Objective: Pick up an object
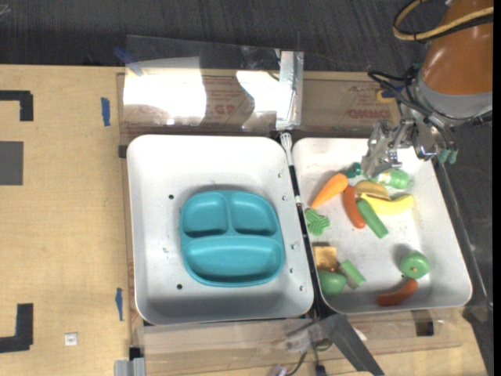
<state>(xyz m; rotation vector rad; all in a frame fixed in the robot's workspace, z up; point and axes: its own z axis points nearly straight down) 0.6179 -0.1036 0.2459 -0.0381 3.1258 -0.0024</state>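
- Tan board forms the surface [63,233] at the left, and we see nothing on it to pick up.
- Next comes the left bin [149,163], which carries a teal divided plate [232,237]; it looks like stiff, smooth plastic, broad and flat, so we judge it a poor thing for a two-finger hold.
- Where the two bins meet, the rims stand close together, and a green leafy piece [317,223] lies just beside that wall, leaving little room on its left.
- In the right bin [450,280] lie small toy foods, likely light, hard and a bit slippery: an orange carrot [329,189], a red sausage-like piece [353,207], a green stick [373,218] and a yellow banana [387,204], all crowded and touching.
- We would take the carrot across its narrow middle, since its left side is freer.
- Toward the bin's near edge, a round green piece [414,265] and a red chili-like piece [398,291] sit well apart from the pile, with open floor around them.
- At the far right, the claw [383,159] hangs over the cluster's back edge; we cannot tell how it is set, nor whether it has anything.
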